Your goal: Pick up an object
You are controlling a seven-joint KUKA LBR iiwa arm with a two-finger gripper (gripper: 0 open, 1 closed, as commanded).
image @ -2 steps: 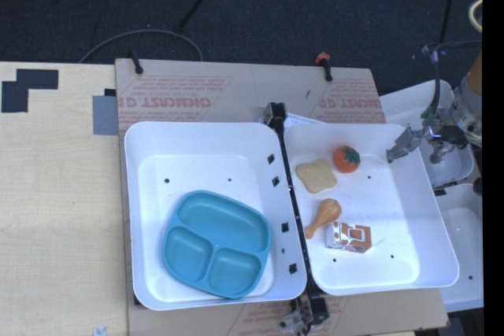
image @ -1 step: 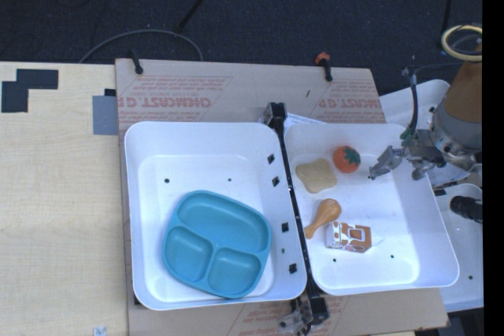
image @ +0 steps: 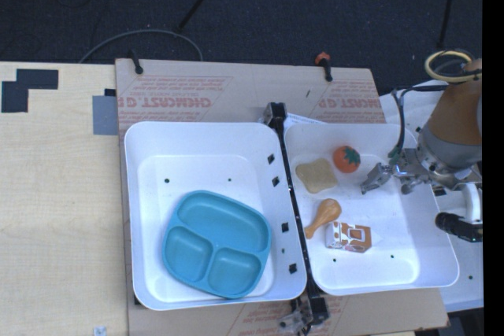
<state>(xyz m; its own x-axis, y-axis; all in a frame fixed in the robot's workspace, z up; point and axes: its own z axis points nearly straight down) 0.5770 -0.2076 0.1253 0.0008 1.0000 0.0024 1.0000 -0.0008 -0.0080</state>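
Right bin: holding four small things: a tomato, a toast slice, a drumstick and a small carton.
Left bin: holding a blue divided plate.
End effector: hanging low over the right bin, just right of the tomato and the toast, its fingers looking slightly spread with nothing between them.
Arm: reaching in from the right edge, the wrist tilting toward the left.
Nearest targets: the tomato and the toast are lying just left of the fingertips; the drumstick and carton are lying nearer the camera.
Step in hand: probably lining up for a grasp, nothing lifted yet.
Doing it well: centring the fingers over one thing, likely the tomato, since it is rounded and standing taller than the flat toast; closing across its middle and avoiding nudging the toast beside it.
Risk: the tomato may be rolling away if the fingers are touching it off-centre.
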